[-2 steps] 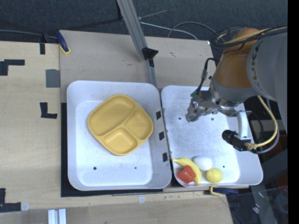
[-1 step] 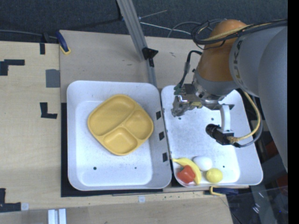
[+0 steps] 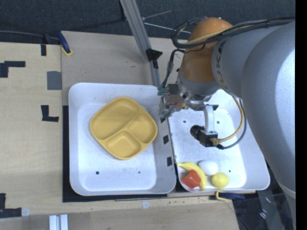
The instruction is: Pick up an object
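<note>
- Four small things are sitting bunched in the near corner of the right bin (image 3: 249,176): a banana (image 3: 194,167), a red piece (image 3: 191,178), a white egg (image 3: 208,167) and a yellow ball (image 3: 220,180), all touching or just beside one another.
- Hanging over the far left part of that bin, by the wall between the bins, the tool (image 3: 165,110) is well apart from the cluster; whether it is open or closed I cannot tell, and nothing is showing in it.
- To do this step well, I judge the arm needs to be travelling nearward to the cluster and dropping onto one piece at its edge, such as the ball, so its neighbours are not getting nudged.
- Crowding against the bin's near wall is looking like the main obstacle.
- Lying alone in the left bin (image 3: 81,176), a yellow plate (image 3: 123,127) with three compartments is looking broad and flat, probably awkward to pinch.
- Both bins are resting on the counter (image 3: 29,143).
</note>
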Controlling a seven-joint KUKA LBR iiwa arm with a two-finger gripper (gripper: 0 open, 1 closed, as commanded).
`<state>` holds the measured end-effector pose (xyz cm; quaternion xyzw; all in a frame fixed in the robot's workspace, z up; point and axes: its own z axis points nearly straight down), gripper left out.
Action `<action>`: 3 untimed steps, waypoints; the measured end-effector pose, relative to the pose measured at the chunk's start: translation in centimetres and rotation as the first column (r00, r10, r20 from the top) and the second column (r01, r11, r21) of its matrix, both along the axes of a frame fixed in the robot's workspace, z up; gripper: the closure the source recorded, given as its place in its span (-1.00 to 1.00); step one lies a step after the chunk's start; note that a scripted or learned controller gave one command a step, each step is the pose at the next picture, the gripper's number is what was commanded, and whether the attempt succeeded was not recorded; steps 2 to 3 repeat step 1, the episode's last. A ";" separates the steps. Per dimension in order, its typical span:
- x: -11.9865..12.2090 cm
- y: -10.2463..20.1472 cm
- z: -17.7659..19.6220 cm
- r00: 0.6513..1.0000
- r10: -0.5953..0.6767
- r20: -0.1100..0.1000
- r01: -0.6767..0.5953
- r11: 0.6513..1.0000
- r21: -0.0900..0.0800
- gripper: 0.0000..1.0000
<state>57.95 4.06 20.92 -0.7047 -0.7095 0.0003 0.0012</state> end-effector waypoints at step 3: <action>0.8 5.8 -0.2 1.000 0.001 0.001 -0.001 1.000 0.000 1.00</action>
